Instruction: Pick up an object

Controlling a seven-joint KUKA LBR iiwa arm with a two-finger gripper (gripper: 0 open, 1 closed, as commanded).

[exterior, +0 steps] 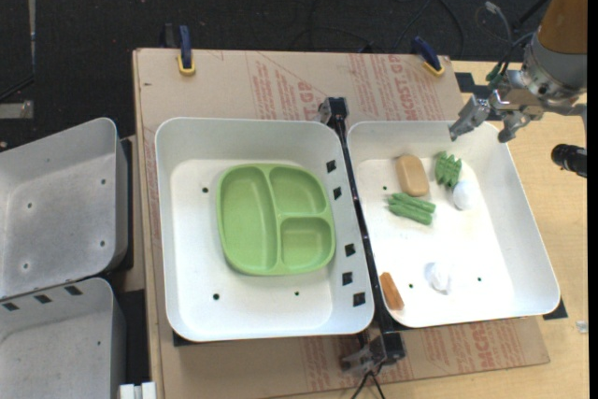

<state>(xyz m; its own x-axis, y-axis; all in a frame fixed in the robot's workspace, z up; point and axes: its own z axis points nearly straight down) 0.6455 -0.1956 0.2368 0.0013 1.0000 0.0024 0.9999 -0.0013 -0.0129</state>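
The right bin (523, 229) holds several small items: a tan bread-like piece (411, 174), a green leafy piece (448, 168), a green bean pod (411, 207), a white egg-like piece (462, 195), a white crumpled piece (438, 277) and an orange sausage-like piece (391, 291). My gripper (485, 122) hangs over the bin's far right corner, above and right of the leafy piece. Its two fingers are spread apart with nothing between them.
The left bin (187, 229) carries a green divided plate (277, 219). A black divider with clamps runs between the bins. White bin lids (56, 192) lie off the bench's left side. Yellow-blue clamps (186, 61) sit at the board's far edge.
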